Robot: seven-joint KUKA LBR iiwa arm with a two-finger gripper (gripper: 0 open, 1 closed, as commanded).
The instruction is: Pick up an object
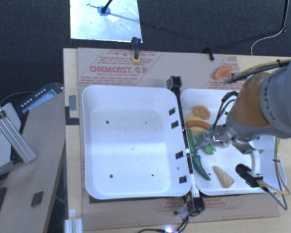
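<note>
**Gripper low among the toy food in the right bin**

The two-finger gripper (206, 141) sits low in the shallow white right bin (262, 188), over a green toy vegetable (199, 161) beside a yellow banana-shaped piece (198, 125). Whether it is open or closed cannot be told. A clean pick probably needs one item centred, clear of its neighbours.

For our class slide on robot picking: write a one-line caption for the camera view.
Grey arm's hand reaches among toy foods in the right bin, beside a green pepper.
</note>
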